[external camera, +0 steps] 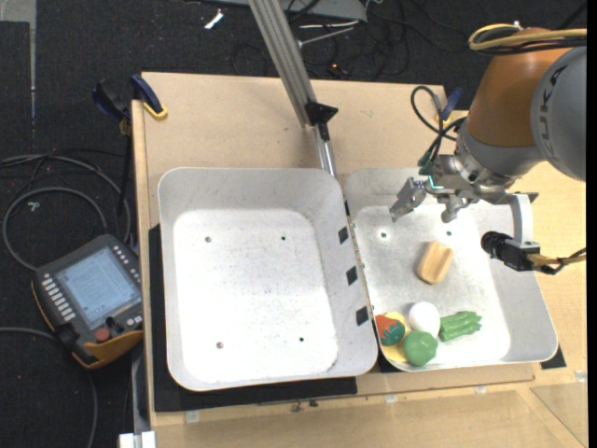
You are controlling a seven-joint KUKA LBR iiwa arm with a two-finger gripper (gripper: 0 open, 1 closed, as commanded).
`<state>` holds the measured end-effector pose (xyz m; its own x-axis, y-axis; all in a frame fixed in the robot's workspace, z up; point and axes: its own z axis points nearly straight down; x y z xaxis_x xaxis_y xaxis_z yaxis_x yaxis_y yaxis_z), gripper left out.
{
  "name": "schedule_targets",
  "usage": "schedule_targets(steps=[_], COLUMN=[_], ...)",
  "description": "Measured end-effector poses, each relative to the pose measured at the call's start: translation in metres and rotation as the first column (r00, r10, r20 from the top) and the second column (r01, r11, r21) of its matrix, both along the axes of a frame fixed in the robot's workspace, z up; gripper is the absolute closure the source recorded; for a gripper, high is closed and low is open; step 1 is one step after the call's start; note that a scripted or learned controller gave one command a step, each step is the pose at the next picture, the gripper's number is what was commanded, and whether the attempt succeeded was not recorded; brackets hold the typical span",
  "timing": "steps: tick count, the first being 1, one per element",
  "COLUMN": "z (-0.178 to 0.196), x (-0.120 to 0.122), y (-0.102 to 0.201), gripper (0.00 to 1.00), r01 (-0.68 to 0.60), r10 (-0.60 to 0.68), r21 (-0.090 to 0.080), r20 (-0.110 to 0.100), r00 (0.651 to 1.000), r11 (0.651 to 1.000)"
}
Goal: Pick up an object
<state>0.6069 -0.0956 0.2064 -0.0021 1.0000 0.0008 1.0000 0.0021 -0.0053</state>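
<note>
My gripper (429, 203) hangs over the far part of the right bin (527, 339), fingers spread and nothing between them. A tan block (434, 262) lies in the middle of that bin, a little nearer the camera than the gripper. Along the bin's front edge sit a white ball (423, 316), a green round object (420, 347), a green ridged piece (459, 326) and a red-and-yellow object (391, 329).
The left bin (247, 273) lies beside the right one, joined by a dark hinge strip. A metal pole (284, 49) slants up from the bins' far edge. A teach pendant (89, 292) lies on the floor at left. Cables trail by the arm's wrist.
</note>
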Motion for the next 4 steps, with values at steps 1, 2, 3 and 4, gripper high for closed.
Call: schedule_targets(steps=[1,2,3,4], z=[0.003,-0.061,-0.114,-0.101], x=[0.001,-0.001,-0.001,0.000], y=[0.000,-0.002,-0.002,-0.002], gripper=[0.00,0.00,0.00,1.00], r01=[0.001,0.003,0.002,0.003], r10=[-0.001,-0.003,-0.002,-0.003], r21=[-0.001,-0.001,-0.001,-0.001], r20=[0.005,-0.001,0.003,0.007], r00=[1.000,1.000,1.000,1.000], r11=[1.000,1.000,1.000,1.000])
